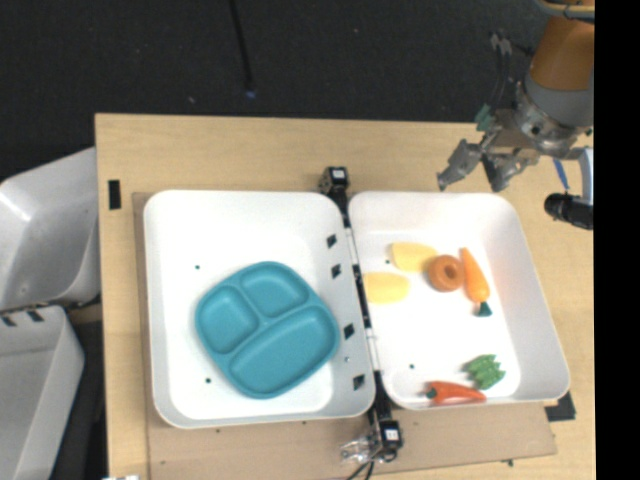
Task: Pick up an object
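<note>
Tool [478, 171] hangs open and unladen above the right bin's [520, 268] far rim.

Open floor in both bins, crowding along the right bin's edges

The left bin [160, 268] is taken up mostly by a blue divided plate [265, 328], with bare margins around it. In the right bin [520, 268], two yellow pieces [400, 271], an orange ring [446, 273] and a carrot [474, 276] cluster at the back; a green piece [485, 370] and a red pepper [455, 393] sit by the near wall, with bare floor between.
</note>
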Tool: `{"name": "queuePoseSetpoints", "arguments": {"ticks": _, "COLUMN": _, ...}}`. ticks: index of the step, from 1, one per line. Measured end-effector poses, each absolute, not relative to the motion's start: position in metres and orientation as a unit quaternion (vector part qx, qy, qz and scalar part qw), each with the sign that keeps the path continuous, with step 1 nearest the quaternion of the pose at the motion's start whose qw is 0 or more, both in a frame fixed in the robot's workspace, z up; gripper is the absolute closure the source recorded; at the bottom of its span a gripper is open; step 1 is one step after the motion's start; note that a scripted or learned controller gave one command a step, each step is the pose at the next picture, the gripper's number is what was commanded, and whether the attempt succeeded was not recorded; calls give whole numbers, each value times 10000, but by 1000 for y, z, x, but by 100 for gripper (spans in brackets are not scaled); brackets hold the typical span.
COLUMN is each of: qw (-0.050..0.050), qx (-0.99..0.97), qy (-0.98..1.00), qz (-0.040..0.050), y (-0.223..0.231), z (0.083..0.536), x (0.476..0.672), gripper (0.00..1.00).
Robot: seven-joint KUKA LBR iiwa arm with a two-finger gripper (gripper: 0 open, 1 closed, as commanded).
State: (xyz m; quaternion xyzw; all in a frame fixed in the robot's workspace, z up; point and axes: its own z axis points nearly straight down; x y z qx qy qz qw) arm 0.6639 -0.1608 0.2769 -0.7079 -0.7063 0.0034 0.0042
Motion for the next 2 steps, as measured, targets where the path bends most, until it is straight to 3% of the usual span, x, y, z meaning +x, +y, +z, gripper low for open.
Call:
{"name": "queuePoseSetpoints", "arguments": {"ticks": 1, "qw": -11, "qx": -7067, "qy": -7075, "qz": 0, "y": -160, "z": 285, "x": 666, "gripper": 0}}
{"name": "queuePoseSetpoints", "arguments": {"ticks": 2, "qw": -4, "qx": -7063, "qy": -7079, "qz": 9, "y": -158, "z": 243, "x": 668, "gripper": 0}}
